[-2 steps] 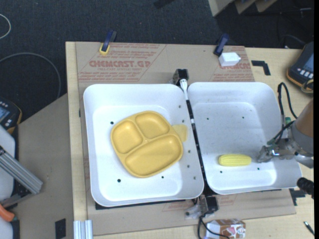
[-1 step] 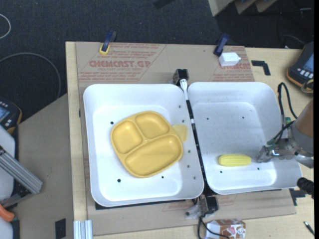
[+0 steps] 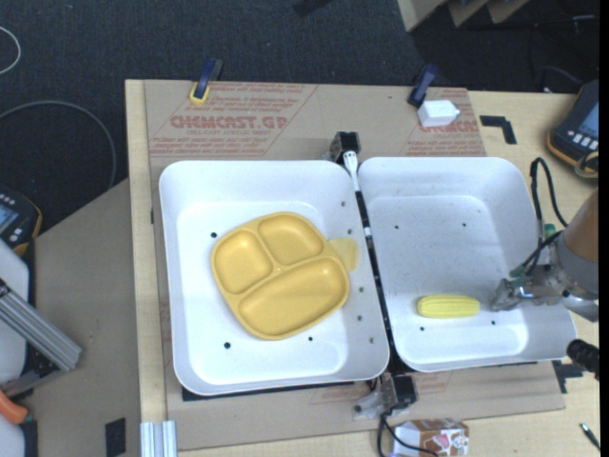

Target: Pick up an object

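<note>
Here the corn lies in the right bin, near its front wall. The pincer sits just right of the corn, apart from it; its spread I cannot tell. Judged: approach step; next, closing in over the corn.

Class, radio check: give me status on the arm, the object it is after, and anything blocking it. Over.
Gripper low in right bin, holding nothing. Yellow corn cob lies flat just left of it, apart. Path between them clear. Yellow divided plate sits in left bin.
</note>
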You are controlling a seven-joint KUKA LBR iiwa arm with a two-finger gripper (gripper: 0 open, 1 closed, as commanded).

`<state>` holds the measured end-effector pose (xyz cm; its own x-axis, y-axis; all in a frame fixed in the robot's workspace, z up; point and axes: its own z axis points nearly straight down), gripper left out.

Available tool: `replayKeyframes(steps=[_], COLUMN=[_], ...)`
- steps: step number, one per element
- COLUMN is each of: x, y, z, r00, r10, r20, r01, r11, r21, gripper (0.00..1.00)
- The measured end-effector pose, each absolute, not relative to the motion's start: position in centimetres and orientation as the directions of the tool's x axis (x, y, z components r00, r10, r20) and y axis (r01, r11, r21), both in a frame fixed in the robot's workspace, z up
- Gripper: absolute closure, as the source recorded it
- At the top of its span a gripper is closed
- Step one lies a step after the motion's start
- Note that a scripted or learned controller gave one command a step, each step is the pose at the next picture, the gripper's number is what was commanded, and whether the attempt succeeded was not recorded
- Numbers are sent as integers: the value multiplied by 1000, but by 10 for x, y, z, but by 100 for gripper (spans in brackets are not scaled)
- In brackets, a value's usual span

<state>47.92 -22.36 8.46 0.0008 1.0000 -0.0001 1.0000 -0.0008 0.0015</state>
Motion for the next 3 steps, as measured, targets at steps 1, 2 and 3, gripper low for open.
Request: replayKeyframes(steps=[1,2,3], x=[479,479,479], y=[-224,-224,-224], z=[85,85,85], r00=[1,1,1], r10=[1000,1000,1000], r20=[0,0,0], r01=[1000,1000,1000], r11=[-1,-1,-1], r21=[1,1,2], gripper=[100,100,100])
